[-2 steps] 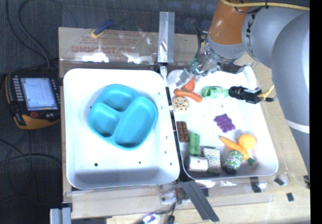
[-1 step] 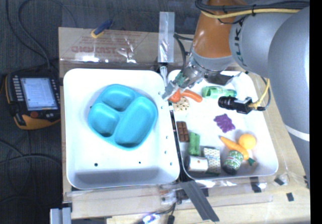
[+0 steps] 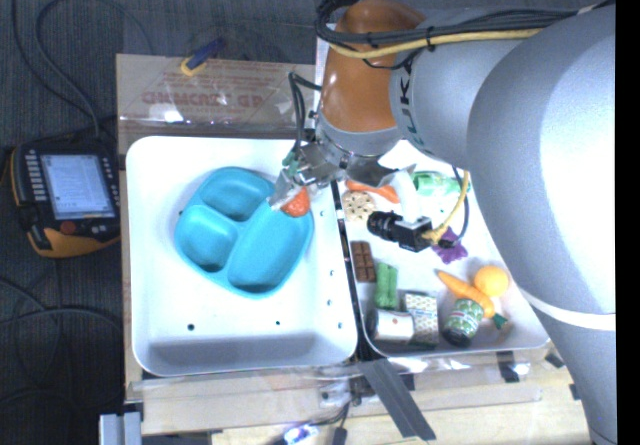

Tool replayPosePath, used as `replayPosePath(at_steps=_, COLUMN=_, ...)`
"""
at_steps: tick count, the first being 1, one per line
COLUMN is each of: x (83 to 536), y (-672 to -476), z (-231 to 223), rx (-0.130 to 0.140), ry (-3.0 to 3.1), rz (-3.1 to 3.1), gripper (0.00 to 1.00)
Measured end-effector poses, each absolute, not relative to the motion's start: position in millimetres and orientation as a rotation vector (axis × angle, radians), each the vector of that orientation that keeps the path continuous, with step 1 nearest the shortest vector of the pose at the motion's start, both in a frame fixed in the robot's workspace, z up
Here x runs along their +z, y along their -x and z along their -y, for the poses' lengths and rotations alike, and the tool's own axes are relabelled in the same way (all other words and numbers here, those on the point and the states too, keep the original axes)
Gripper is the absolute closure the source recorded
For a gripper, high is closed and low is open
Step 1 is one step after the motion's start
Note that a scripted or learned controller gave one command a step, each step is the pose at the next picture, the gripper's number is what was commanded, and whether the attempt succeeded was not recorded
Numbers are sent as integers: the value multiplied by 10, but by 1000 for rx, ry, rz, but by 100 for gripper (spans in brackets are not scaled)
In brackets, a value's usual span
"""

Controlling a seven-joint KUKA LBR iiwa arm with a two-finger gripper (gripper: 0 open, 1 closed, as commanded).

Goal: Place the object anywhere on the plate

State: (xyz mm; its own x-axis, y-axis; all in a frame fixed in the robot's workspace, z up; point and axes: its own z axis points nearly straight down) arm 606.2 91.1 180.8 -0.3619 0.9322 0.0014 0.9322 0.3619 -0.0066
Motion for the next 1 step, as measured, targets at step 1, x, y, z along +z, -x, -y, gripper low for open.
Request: replayPosePath(at_steps=1, x=1807, y=-6063, z=-907, rx=7, ry=1773, rz=2588, gripper=0)
